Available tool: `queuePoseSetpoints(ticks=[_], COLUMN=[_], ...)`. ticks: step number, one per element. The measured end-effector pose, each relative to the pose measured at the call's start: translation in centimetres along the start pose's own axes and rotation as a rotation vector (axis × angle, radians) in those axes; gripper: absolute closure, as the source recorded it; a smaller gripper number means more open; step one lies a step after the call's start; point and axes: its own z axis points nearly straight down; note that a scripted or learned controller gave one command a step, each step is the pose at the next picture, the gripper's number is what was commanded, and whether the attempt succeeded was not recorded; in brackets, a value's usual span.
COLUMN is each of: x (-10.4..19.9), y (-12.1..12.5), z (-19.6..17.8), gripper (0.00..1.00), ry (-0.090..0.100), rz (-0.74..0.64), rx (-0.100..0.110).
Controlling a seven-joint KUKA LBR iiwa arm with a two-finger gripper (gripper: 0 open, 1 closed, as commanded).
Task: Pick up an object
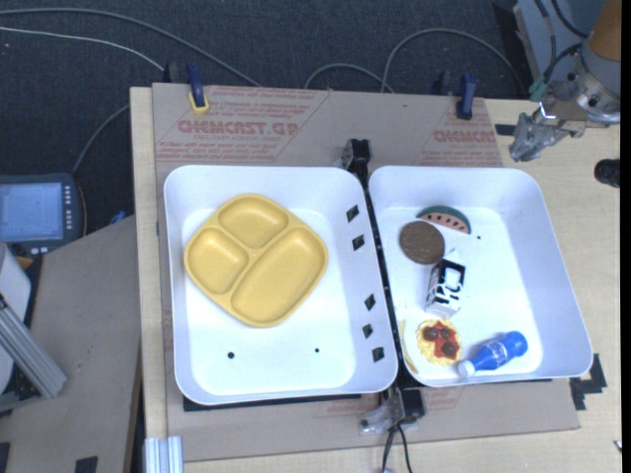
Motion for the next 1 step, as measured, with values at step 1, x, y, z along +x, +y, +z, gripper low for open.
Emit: queuePoseSetpoints(ticks=[1], x=[0.01], y=[0.12], z=[-1.56], gripper=[1.00], ry=[0.001], rz=[0.001], rx=[0.005])
